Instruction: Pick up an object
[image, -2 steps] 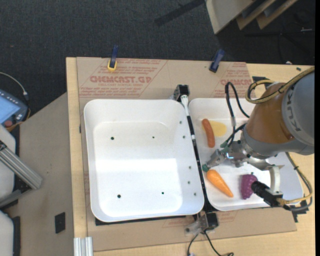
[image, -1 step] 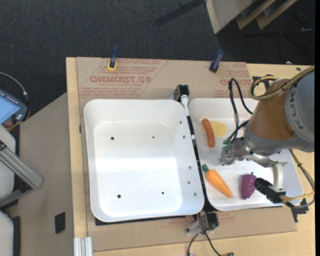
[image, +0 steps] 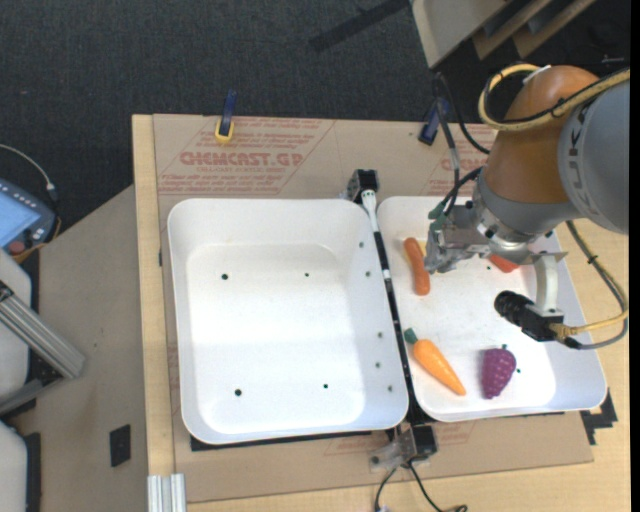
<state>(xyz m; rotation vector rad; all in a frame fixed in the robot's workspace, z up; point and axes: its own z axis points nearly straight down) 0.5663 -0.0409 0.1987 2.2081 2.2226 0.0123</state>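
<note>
**Inspector:** Position of the arm?

**Assistant:** The gripper hangs low over the right bin, toward its far left part. It sits just beside the upper carrot, which lies lengthwise close to the wall shared with the left bin.

**Inspector:** Fingers?

**Assistant:** I cannot tell whether they are spread or closed; the wrist hides them from above. Nothing can be confirmed as held.

**Inspector:** Other contents?

**Assistant:** A second carrot with a green top lies nearer the front, a purple bunch of grapes just to its right, and a small red piece shows partly under the arm.

**Inspector:** Step in hand?

**Assistant:** In my judgement, the approach to a grasp on the upper carrot. Next it calls for centring across the carrot's narrow width, closing firmly, then lifting straight up clear of the wall.
</note>
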